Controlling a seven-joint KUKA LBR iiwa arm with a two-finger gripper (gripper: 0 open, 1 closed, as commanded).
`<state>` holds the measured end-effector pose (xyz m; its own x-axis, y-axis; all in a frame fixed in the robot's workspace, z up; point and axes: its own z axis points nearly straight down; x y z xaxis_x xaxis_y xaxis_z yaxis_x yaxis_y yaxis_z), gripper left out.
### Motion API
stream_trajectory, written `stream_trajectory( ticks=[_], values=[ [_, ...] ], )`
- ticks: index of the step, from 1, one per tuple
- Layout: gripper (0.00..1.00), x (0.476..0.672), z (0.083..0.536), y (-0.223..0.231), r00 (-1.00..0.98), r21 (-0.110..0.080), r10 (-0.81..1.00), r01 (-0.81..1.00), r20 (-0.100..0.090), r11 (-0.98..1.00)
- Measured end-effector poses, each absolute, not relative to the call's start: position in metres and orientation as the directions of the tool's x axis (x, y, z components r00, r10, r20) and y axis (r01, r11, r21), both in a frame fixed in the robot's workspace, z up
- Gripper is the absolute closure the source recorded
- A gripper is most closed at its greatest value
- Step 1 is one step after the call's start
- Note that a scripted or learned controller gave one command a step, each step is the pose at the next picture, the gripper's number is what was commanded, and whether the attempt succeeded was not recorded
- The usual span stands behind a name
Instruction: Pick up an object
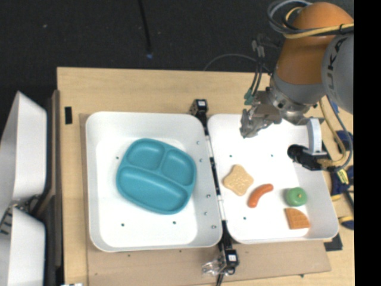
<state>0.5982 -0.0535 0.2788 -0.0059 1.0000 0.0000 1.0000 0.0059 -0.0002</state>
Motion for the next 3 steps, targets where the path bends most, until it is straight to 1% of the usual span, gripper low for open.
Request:
stream_trajectory(
  ticks=[2, 3],
  values=[
    [1.00, 0.557, 0.250, 0.022, -0.005, -0.001, 1.000, 1.000, 0.000, 0.005],
    [1.00, 0.533, 0.236, 0.072, -0.007, -0.002, 1.000, 1.000, 0.001, 0.007]
  ],
)
